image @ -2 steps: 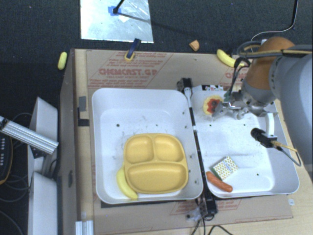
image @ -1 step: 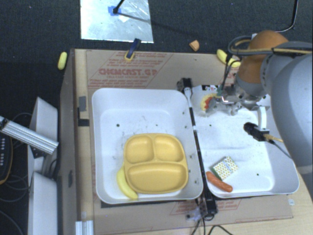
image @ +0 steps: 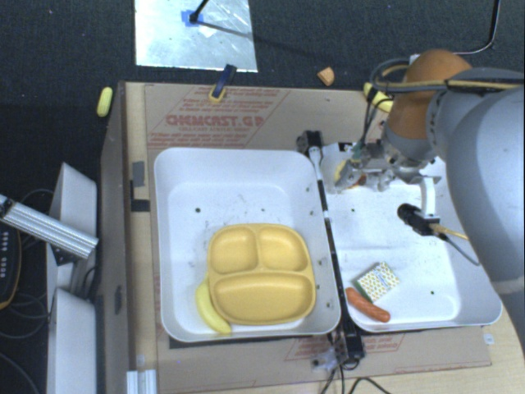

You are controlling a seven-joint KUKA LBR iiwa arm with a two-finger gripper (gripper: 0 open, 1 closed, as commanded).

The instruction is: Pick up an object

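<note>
Camera view: a small patterned box [image: 378, 281] and an orange sausage [image: 367, 304] lie in the right bin [image: 426, 261], with the end effector [image: 358, 173] well apart from both.

I see the box toward the bin's near left corner. The sausage is just beside it on the nearer side, close to the near wall. The end effector sits at the far left corner of the same bin, by the wall shared with the other bin, and I cannot tell whether it is released or clenched. The grey arm [image: 484, 162] comes in from the right over that bin. In the left bin [image: 238, 183] a yellow divided plate [image: 261, 271] lies toward the near side, with a banana [image: 210, 309] touching its near left edge. Both bins rest on a cardboard-covered desk [image: 213, 117].
</note>
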